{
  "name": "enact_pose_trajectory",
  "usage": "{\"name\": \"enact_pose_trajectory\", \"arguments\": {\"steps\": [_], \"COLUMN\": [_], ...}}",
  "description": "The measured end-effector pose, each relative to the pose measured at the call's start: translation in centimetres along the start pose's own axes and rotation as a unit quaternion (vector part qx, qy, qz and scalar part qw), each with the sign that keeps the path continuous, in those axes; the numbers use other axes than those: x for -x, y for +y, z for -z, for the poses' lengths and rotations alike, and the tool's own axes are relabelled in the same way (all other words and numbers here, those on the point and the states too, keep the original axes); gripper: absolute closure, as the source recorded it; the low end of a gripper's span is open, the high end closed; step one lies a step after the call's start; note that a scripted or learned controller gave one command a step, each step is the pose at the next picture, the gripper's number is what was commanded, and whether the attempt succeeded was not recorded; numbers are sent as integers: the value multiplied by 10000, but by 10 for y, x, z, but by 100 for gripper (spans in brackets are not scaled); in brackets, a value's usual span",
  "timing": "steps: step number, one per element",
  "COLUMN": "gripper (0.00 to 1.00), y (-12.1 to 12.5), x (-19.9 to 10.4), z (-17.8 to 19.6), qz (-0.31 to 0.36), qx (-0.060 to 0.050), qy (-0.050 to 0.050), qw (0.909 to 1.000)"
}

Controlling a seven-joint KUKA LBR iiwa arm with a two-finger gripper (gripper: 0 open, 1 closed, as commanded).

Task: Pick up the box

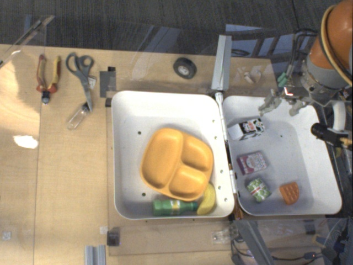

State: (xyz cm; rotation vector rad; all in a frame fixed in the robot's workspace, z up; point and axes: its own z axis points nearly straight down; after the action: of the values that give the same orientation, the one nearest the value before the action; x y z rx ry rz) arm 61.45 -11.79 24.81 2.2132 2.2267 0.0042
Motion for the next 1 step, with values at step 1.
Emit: {"name": "enact_pose_trajectory", "arguments": {"steps": [1], "gripper": [0], "y": [-65], "x": [11], "z": [-119], "qz": [851], "qx": [3], "qy": [-3], "qw": [9964]}}
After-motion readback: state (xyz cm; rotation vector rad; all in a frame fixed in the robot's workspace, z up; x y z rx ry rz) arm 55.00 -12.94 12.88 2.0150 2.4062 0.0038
